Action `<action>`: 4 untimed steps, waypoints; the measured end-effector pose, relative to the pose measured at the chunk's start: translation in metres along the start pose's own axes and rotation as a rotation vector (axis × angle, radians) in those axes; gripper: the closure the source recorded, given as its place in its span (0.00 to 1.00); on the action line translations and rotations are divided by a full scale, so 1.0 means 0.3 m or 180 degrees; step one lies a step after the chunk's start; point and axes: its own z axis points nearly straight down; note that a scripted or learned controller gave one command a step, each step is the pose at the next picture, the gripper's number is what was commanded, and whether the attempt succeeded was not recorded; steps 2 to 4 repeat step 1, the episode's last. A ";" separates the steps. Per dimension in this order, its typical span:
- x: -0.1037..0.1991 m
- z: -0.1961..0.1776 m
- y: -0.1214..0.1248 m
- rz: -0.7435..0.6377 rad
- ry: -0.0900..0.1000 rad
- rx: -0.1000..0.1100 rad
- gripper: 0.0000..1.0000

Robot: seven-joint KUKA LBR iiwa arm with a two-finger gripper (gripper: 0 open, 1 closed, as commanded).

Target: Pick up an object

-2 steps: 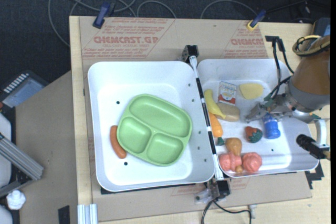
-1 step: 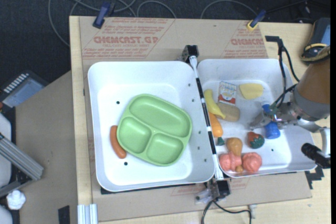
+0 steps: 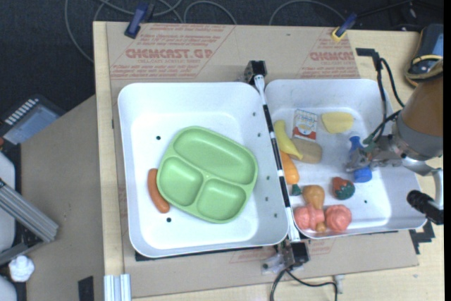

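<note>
Pincer over right bin, blue object beneath

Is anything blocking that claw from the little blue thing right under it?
Nothing visible does. The gripper sits right at the blue toy in the right bin; the strawberry lies beside it, not between.

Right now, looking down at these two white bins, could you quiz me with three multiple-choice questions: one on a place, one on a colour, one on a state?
1. Where does the divided plate lie?
A. left bin
B. right bin
C. on the floor

2. What colour is it?
A. red
B. green
C. black

3. Where is the gripper?
A. over the left bin
B. over the cables
C. low inside the right bin

Answers: 1 A, the plate sits in the left bin. 2 B, it is pale green. 3 C, it hangs among the toy foods there.
</note>
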 end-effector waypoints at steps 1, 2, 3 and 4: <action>0.353 -0.408 0.058 -0.0012 0.0001 -0.0004 1.00; 0.353 -0.408 0.058 -0.0012 0.0001 -0.0004 1.00; 0.353 -0.408 0.058 -0.0012 0.0001 -0.0004 1.00; 0.353 -0.408 0.058 -0.0012 0.0001 -0.0004 1.00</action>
